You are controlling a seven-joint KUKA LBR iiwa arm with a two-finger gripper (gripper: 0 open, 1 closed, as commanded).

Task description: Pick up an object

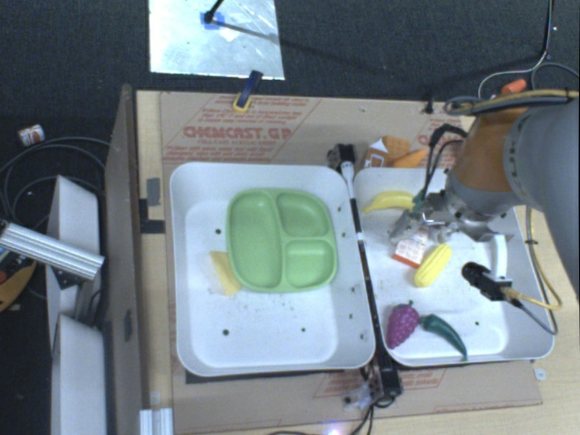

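Observation:
My gripper [415,228] hangs low over the upper middle of the right bin [526,329], the arm coming in from the right. Just under its tip lies a small orange and white packet [410,252]. A yellow corn cob [432,265] lies right beside the packet, and a yellow banana [388,201] rests just up and left of the gripper. Nearer the front of this bin sit a purple grape bunch [402,323] and a green pepper [444,332]. Nothing can be seen held.
The left bin [195,243] bears a green divided plate [279,240] with a small yellow piece [223,273] by its left edge. An orange item [410,158] lies at the right bin's back edge. A black divider [360,243] separates the bins.

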